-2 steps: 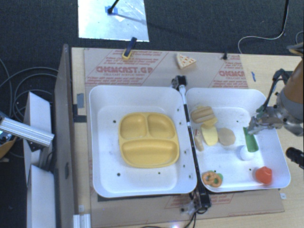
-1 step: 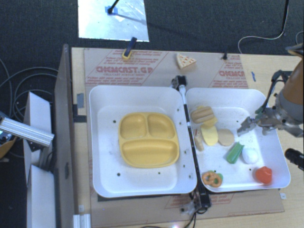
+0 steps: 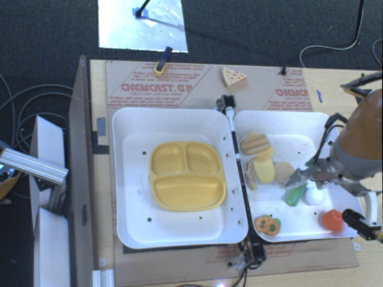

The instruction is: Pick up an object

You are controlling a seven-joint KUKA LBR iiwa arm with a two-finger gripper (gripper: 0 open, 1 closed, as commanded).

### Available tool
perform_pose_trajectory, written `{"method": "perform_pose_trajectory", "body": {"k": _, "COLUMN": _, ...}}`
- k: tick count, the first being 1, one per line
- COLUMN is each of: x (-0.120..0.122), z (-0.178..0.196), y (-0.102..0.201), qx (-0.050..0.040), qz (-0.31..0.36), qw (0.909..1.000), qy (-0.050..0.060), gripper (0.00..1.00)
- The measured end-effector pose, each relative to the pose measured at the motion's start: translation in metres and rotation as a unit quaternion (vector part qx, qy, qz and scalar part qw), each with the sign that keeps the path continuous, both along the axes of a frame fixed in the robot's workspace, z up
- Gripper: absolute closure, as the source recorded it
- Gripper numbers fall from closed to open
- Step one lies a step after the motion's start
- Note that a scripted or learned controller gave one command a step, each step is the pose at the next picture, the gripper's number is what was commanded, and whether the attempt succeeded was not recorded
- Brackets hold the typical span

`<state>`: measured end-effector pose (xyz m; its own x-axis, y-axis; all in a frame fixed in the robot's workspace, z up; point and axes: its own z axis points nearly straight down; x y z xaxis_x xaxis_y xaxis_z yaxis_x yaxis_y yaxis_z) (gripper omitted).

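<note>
tabletop (image 3: 197, 82) with two shallow white bins side by side, the layout keeping loose toy food corralled within reach of the arm (image 3: 365, 136) entering from the right. the left bin (image 3: 134, 220) holds a yellow divided plate (image 3: 187, 176), set flat near its middle. the right bin (image 3: 281, 121) holds the candidates for pickup: a bun-like sandwich (image 3: 255, 143), a pale yellow block (image 3: 263, 170), a green piece (image 3: 295, 195), a white egg-like piece (image 3: 315, 196), a red tomato-like piece (image 3: 331, 220) and a small orange disc (image 3: 267, 225). the pincer (image 3: 310, 177) hangs low over the green and white pieces, probably lined up for one of them; its opening cannot be told, and nothing is seen held. a cheese wedge (image 3: 234, 76) lies outside the bins on the tabletop.
</note>
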<state>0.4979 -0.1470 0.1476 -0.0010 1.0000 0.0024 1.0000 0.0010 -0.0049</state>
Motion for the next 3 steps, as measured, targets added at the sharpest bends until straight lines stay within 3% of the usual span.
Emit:
{"method": "perform_pose_trajectory", "body": {"k": 1, "x": 0.001, "z": -0.066, "y": -0.018, "qx": -0.0010, "qz": -0.001, "qw": 1.0000, "qy": -0.003, "gripper": 0.00}}
{"method": "perform_pose_trajectory", "body": {"k": 2, "x": 0.002, "z": -0.052, "y": -0.017, "qx": -0.0015, "qz": 0.000, "qw": 1.0000, "qy": -0.005, "gripper": 1.00}}
{"method": "perform_pose_trajectory", "body": {"k": 3, "x": 0.068, "z": 0.050, "y": 0.011, "qx": -0.0025, "qz": 0.004, "qw": 0.9999, "qy": -0.011, "gripper": 1.00}}
